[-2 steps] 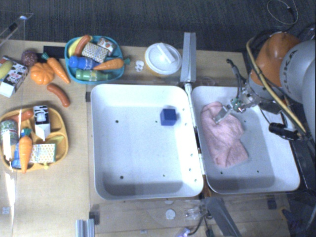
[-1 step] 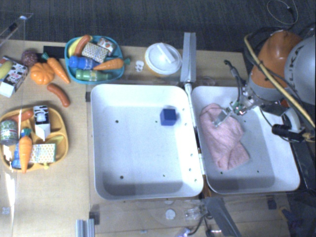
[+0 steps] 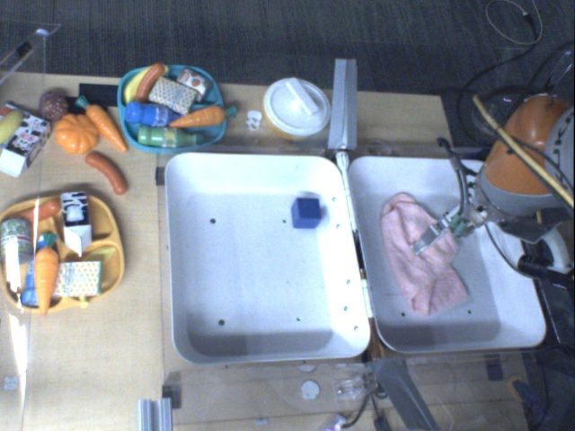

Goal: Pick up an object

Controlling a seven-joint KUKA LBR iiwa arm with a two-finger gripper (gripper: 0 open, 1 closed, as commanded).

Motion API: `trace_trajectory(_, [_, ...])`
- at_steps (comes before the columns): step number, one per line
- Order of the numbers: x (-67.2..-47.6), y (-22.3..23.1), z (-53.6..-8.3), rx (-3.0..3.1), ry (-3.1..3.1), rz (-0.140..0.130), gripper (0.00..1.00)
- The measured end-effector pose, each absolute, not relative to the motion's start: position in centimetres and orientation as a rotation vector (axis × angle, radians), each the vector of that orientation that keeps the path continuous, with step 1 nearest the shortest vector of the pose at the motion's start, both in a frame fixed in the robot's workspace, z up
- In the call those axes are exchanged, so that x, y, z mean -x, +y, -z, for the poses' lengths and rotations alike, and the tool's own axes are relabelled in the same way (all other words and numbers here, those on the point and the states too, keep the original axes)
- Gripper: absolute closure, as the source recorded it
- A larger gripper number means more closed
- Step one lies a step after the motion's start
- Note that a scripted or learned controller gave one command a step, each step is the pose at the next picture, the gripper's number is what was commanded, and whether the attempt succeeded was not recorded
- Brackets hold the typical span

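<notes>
A crumpled pink cloth (image 3: 416, 257) lies in the right bin (image 3: 503, 330). My gripper (image 3: 437, 233) is down at the cloth's right edge, its tips touching the fabric. The arm with its orange band (image 3: 526, 146) reaches in from the right. A small blue cube (image 3: 306, 211) sits alone in the upper right part of the left bin (image 3: 225, 330). I cannot make out how the fingers stand against the cloth.
A grey divider post (image 3: 340, 106) stands between the bins at the back. Left of the bins are a blue bowl (image 3: 171, 108) and a yellow tray (image 3: 58, 250) of toy food, and a white lidded bowl (image 3: 297, 108) behind.
</notes>
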State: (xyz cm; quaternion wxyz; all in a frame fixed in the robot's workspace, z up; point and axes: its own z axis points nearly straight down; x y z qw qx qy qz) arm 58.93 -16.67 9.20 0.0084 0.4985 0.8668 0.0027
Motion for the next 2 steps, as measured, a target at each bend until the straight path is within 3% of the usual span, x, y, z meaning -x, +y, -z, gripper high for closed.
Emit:
trace_trajectory(1, [-59.2,-16.4,-10.4,-1.555,2.707,-0.017,1.0])
trace_trajectory(2, [-63.4,-12.6,-19.6,-1.545,2.728,-0.005,1.0])
